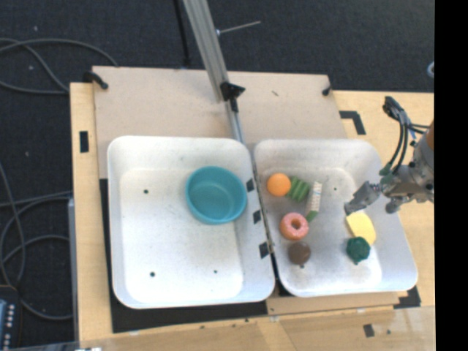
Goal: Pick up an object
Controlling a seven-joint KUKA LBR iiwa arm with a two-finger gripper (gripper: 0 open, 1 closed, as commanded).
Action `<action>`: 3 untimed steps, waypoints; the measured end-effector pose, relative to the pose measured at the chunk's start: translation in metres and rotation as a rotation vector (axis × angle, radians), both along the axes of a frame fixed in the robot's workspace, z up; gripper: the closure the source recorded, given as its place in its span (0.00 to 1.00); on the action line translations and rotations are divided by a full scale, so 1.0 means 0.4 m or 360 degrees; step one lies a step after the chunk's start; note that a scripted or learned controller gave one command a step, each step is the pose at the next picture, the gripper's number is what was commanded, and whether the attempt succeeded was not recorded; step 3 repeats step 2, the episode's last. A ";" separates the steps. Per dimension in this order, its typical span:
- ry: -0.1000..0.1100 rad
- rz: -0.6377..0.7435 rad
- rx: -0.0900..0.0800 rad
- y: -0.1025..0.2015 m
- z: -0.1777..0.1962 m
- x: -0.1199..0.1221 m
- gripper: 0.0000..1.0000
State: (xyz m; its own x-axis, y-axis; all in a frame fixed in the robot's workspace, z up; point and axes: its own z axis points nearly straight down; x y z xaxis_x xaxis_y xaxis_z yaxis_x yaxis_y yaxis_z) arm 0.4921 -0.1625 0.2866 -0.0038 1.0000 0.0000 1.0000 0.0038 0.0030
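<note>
My gripper (379, 199) hangs over the right side of the right bin (333, 152), its two fingers spread open with nothing between them. Just below it lies a yellow object (361, 227), and a dark green object (357, 250) sits in front of that. Toward the bin's left side are an orange ball (278, 184), a green ridged piece (299, 189), a small white block (316, 195), a pink ring (294, 226) and a brown ball (298, 253).
A teal bowl (216, 194) sits in the left bin (146, 159) near its upper right. A slanted metal pole (208, 42) rises from the back between the bins. Cables (398, 123) trail at the right edge.
</note>
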 end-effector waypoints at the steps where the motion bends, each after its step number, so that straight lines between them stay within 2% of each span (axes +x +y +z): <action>1: -0.0001 -0.0002 0.0000 0.000 0.000 0.000 0.00; 2: 0.0008 -0.0007 -0.0003 0.011 -0.110 -0.006 0.00; 3: 0.0008 -0.0007 -0.0003 0.011 -0.110 -0.006 0.00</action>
